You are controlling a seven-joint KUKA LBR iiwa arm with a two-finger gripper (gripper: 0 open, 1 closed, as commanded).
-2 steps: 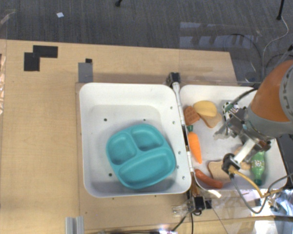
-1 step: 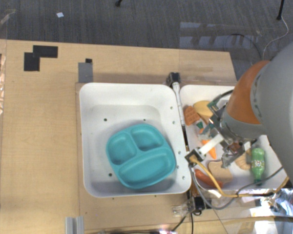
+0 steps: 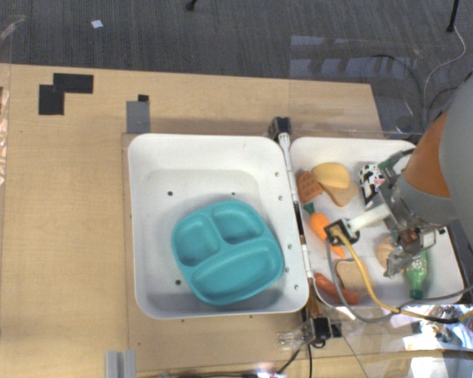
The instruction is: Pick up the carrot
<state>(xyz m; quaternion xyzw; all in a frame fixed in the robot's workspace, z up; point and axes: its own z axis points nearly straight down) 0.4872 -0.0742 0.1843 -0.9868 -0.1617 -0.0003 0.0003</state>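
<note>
Carrot (image 3: 321, 226) lying at the left side of the right bin (image 3: 454, 257), lower right of the frame, just below a waffle-like piece (image 3: 308, 187). Tool (image 3: 400, 252) low over the bin's right half, well apart from the carrot; openness impossible to tell. Teal divided plate (image 3: 227, 250) in the left bin (image 3: 142, 211).

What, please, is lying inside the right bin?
The right bin holds a carrot, bread, a green bottle and other toy foods. The gripper covers part of its floor, so anything beneath is hidden.
</note>
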